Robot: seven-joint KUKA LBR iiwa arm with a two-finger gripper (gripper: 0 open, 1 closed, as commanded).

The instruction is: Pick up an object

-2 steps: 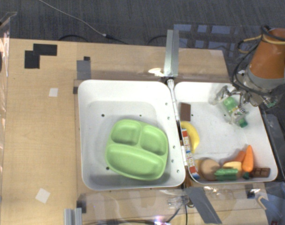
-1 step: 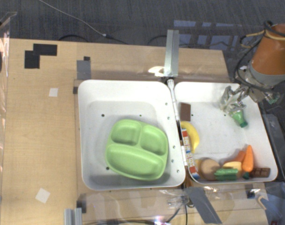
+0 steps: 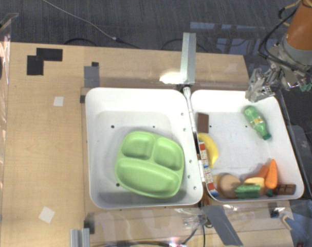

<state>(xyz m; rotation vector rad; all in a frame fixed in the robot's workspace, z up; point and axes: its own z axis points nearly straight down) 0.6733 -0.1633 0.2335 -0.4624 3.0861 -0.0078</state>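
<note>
Camera view: you see the gripper [image 3: 259,86] over the right bin's [image 3: 233,118] far right corner, fingers spread, pinching nothing. The green bottle [image 3: 257,121] lies just beside it. The arm is cut off at the frame's top-right. Left bin [image 3: 102,112] holds 1 green tray [image 3: 149,163].

Arm [image 3: 304,27] cut off by the top and right edges. Claw [image 3: 259,89] too small and blurred to resolve its fingers. Toy pile [image 3: 253,181] in the right bin's [image 3: 233,133] near corner overlaps, partly hiding several pieces.
</note>
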